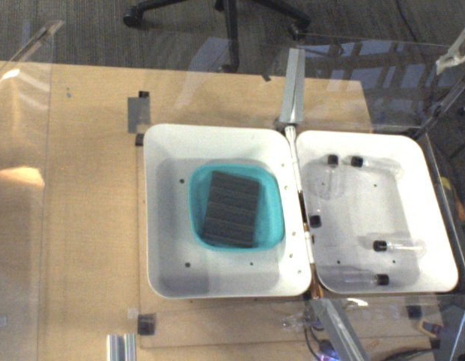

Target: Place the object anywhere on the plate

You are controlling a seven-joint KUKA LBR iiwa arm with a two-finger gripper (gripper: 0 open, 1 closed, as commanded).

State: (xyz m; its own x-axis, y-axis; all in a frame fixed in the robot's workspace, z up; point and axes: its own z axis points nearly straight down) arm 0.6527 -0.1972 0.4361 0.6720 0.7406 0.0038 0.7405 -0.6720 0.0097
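The dark ribbed rectangular block point(232, 208) already lies flat on the square teal plate point(273, 215) in the left shallow white bin point(161, 224); from here, I'd say just leave it be

Soft, slightly blurred view under even light, with a bright glare patch on the bench point(22, 177) at left.
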